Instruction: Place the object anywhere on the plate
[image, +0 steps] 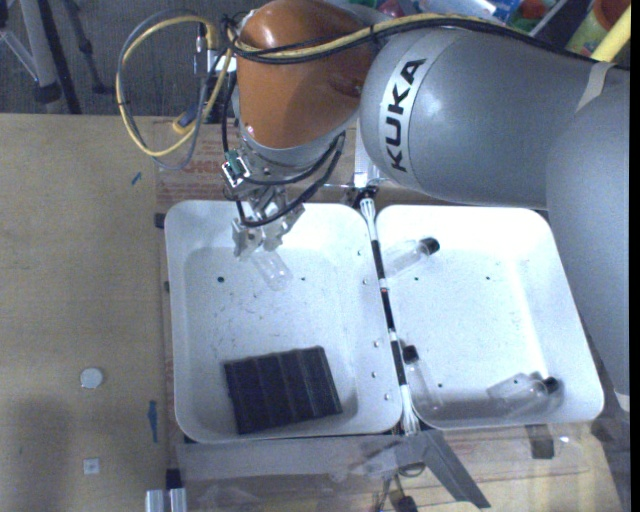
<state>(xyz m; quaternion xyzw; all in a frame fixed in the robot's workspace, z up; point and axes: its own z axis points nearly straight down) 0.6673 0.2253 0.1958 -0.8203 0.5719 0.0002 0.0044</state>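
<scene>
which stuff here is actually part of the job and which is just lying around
Part of the job:
- end effector
- faint clear item just beneath it, probably the object
- dark ribbed plate at the front of the left bin

Lying about:
- capped tube at the back of the right bin
- second tube at its front
- white disc on the bench

Glare bleaches both bins (190, 400) (detail perhaps lost); edges slightly soft.
</scene>
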